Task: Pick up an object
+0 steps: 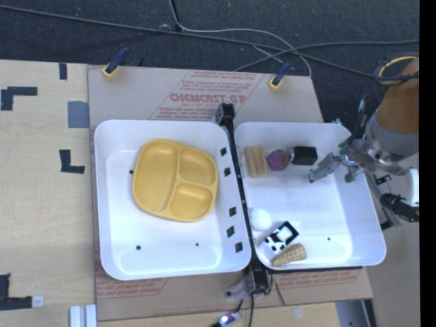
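Note:
In the right bin [354, 251] lie a tan ridged block [255, 161], a purple lump [277, 159] and a black block [304, 155] along the far side. A white ball [261, 218], a black-and-white patterned block [281, 236] and a tan cone [289, 254] sit near the front left corner. My gripper [337, 170] hangs over the bin's right part, to the right of the black block and apart from it. It is open, with nothing between its fingers.
The left bin [116, 251] holds a yellow divided plate [175, 180]. A black divider [235, 189] runs between the bins. Both stand on a cardboard sheet [204, 94] held by yellow clamps [116, 61]. Cables cross the dark floor behind.

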Robot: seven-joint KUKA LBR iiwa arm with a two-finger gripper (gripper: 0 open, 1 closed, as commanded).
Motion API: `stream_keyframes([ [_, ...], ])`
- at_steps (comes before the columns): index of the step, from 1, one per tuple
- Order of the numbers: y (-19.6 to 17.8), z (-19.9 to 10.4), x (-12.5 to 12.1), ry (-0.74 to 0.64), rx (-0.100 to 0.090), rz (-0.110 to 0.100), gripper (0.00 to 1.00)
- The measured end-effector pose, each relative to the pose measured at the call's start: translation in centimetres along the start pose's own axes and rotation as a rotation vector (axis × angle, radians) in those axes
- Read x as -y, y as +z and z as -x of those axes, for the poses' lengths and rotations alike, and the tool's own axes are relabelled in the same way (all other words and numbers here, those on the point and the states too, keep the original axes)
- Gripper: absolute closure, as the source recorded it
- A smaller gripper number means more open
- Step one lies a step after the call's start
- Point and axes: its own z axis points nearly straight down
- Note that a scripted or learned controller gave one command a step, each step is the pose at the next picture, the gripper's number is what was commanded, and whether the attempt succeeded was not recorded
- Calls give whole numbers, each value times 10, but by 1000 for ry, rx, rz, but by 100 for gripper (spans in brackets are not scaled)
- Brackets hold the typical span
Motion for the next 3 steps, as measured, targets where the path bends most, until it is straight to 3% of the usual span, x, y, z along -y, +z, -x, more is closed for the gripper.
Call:
stream_keyframes([
  [2, 92, -6, -9, -2, 3, 6, 0],
  [3, 79, -5, -10, -2, 5, 10, 100],
])
